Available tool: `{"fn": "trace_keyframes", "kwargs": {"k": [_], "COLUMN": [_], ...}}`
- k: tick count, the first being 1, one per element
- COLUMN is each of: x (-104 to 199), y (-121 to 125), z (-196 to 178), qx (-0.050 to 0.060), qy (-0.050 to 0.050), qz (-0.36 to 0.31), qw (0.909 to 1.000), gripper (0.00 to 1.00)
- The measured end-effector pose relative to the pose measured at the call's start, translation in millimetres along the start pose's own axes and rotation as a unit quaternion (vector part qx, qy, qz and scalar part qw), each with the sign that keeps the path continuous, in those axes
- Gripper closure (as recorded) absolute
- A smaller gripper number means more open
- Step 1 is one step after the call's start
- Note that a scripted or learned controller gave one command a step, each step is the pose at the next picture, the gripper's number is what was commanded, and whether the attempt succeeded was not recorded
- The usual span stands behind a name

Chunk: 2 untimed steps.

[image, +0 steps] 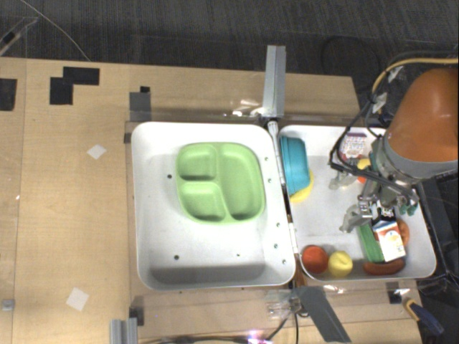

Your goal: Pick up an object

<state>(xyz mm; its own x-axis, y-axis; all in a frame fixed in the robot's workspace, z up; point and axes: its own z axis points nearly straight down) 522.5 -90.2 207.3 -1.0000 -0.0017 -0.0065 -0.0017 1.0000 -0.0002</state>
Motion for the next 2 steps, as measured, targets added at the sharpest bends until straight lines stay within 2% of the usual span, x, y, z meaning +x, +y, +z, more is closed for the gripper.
{"fn": "trace_keyframes", "kwargs": {"k": [1,2], "x": [-32.6,-73.5], "y": [-1.4,-5.1], "z": [111.0,83.7], "qx": [0.0,0.0], "qy": [-0.002,-0.001], "qz": [-0.031,0.034], "qw": [0.9995,0.9994], "gripper": [0.0,0.0]}}
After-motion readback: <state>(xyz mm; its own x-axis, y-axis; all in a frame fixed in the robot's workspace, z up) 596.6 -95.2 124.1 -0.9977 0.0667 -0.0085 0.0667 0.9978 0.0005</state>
